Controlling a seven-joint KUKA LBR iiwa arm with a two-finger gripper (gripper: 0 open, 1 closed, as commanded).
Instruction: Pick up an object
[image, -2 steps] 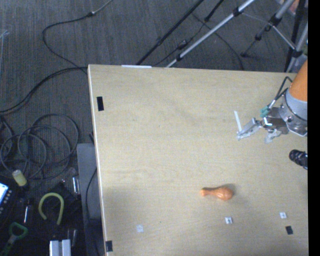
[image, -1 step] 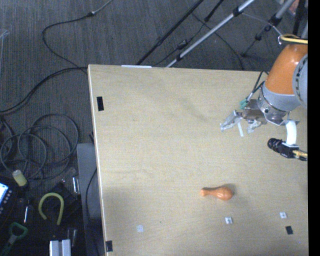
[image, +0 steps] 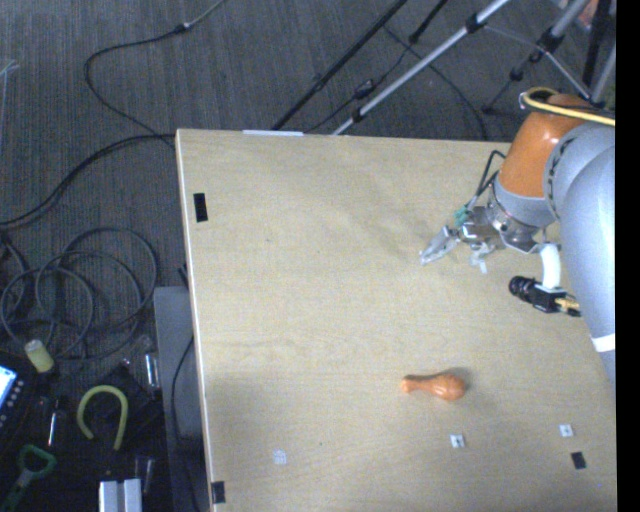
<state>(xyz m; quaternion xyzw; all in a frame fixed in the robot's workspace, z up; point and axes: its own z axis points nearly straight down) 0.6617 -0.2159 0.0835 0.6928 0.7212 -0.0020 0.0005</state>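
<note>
An orange pear-shaped object (image: 436, 386) lies on its side on the light wooden bench top (image: 320, 290), toward the front right. My gripper (image: 455, 257) hangs over the bench at the right, well behind the orange object and apart from it. Its two silver fingers (image: 433, 252) are spread, and nothing sits between them. The grey arm with its orange band (image: 530, 150) comes in from the right edge.
A black and yellow fitting (image: 540, 295) juts from the arm just right of the gripper. Small square markers (image: 457, 440) dot the bench's front right, and a black tag (image: 200, 207) sits near its left edge. Cables and tools (image: 90, 400) lie on the floor to the left.
</note>
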